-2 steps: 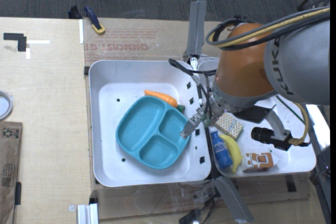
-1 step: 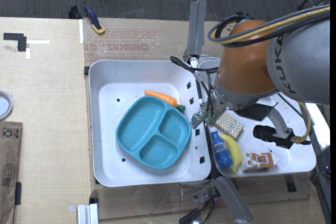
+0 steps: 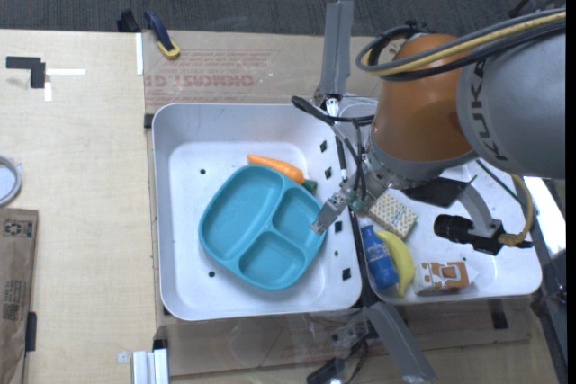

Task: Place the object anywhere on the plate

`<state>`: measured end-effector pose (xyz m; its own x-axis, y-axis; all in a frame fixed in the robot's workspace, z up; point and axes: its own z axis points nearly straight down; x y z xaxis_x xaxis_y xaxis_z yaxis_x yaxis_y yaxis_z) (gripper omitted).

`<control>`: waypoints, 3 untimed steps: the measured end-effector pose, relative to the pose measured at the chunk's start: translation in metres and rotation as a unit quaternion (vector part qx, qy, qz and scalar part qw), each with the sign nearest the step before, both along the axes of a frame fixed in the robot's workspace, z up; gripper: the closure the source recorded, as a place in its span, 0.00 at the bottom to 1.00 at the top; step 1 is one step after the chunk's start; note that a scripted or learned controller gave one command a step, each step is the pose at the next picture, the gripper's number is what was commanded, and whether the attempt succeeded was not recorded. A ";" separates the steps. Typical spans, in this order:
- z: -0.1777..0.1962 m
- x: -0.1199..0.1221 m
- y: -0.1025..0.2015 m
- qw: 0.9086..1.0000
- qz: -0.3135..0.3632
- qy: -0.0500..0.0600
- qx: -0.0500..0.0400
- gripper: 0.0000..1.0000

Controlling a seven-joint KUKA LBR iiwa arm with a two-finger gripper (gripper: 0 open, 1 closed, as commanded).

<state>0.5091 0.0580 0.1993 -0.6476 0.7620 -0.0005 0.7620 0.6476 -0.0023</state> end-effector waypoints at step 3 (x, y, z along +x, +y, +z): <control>0.018 0.003 -0.003 1.000 -0.004 -0.001 -0.001 1.00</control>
